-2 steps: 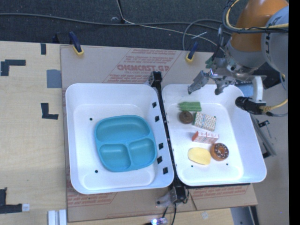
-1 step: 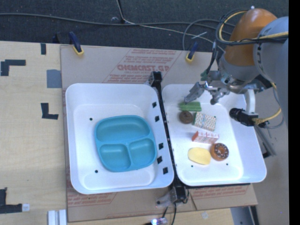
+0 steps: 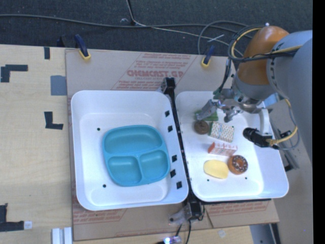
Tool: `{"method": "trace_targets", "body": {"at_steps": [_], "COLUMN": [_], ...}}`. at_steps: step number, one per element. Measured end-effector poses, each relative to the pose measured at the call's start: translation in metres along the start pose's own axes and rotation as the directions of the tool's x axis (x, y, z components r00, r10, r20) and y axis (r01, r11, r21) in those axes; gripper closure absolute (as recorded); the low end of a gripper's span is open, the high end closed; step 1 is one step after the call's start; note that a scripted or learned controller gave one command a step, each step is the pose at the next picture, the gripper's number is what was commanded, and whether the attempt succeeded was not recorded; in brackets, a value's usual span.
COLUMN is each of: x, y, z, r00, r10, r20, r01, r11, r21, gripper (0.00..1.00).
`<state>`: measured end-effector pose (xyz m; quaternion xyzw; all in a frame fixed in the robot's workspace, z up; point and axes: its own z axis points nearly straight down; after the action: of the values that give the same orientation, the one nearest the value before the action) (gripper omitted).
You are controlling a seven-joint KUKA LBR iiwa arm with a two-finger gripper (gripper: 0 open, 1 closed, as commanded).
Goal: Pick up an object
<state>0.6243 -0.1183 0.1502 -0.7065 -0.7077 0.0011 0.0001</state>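
Gripper (image 3: 217, 111) low in right bin (image 3: 271, 184), just beside brown round piece (image 3: 201, 127); grip state unclear. Nothing lifted; pick pending.

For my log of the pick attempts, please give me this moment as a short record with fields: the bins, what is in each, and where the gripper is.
left bin: shallow white bin holding a blue plastic plate with three compartments
right bin: shallow white bin holding small items
items in right bin: round brown piece; white dotted packet; red and white wrapper; yellow oval piece; brown sprinkled doughnut
gripper: over the far part of the right bin, near the round brown piece
held object: none seen
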Motion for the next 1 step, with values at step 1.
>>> {"method": "trace_targets", "body": {"at_steps": [1], "x": [-0.004], "y": [0.0028], "z": [0.0429], "r00": [1.0], "r10": [0.0], "r20": [0.0], "r01": [0.0], "r11": [1.0], "r21": [0.0], "gripper": [0.0]}}
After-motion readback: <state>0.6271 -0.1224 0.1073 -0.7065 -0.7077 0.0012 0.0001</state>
